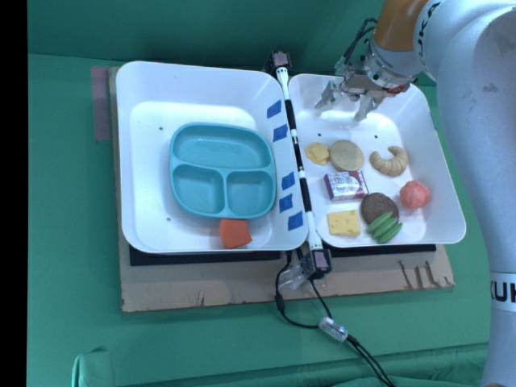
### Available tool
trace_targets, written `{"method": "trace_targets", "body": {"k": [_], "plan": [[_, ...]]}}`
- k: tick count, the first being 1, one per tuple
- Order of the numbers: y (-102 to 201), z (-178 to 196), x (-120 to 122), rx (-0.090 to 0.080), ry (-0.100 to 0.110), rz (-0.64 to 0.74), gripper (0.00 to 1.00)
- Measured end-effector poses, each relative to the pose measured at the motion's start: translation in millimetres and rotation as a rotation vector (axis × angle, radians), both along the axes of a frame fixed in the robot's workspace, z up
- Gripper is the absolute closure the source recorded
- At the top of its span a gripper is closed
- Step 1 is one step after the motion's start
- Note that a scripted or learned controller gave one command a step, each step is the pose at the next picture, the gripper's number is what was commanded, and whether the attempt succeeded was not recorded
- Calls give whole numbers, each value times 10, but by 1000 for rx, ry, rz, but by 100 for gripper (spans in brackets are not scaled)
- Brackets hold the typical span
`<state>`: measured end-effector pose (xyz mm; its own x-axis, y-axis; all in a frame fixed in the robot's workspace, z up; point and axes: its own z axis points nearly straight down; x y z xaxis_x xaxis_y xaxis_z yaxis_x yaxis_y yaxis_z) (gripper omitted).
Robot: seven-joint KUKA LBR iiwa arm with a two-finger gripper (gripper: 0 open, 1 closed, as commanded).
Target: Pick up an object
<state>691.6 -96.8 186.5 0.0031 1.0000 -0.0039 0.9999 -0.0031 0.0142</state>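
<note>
Arm: grey, orange band above the wrist, reaching in from the right and bent down over the far part of the right bin [439, 147].
Fingers [345, 103]: spread apart, tips pointing down toward the bin floor, nothing between them.
Croissant [390, 160]: nearest on the near-right side of the fingers; a tan, ridged crescent, long axis running left to right, its horns curving toward the far side.
Round biscuit [347, 155]: just below the fingers in the view, a flat beige disc, touching a small yellow piece [318, 153] on its left.
Packet [345, 185]: beyond the biscuit from the fingers, a maroon and white rectangle, long axis left to right, slightly tilted.
Cheese wedge [344, 222]: yellow, flat, squarish, with holes, toward the near edge.
Brown patty [379, 207]: dark round disc, touching green pea pods [385, 228] that lie slanted.
Pink lump [414, 194]: rounded, salmon coloured, well to the near right.
Left bin [145, 83]: glossy white plastic, holding a teal divided plate [222, 169] and an orange wedge [235, 233] at its near edge.
Tabletop [72, 297]: green cloth.
</note>
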Motion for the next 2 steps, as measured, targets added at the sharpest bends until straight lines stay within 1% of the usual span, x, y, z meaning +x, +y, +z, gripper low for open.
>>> {"method": "trace_targets", "body": {"k": [1,2], "plan": [[8,0,86,-2,20,2,0],[-4,0,86,1,20,2,0]]}}
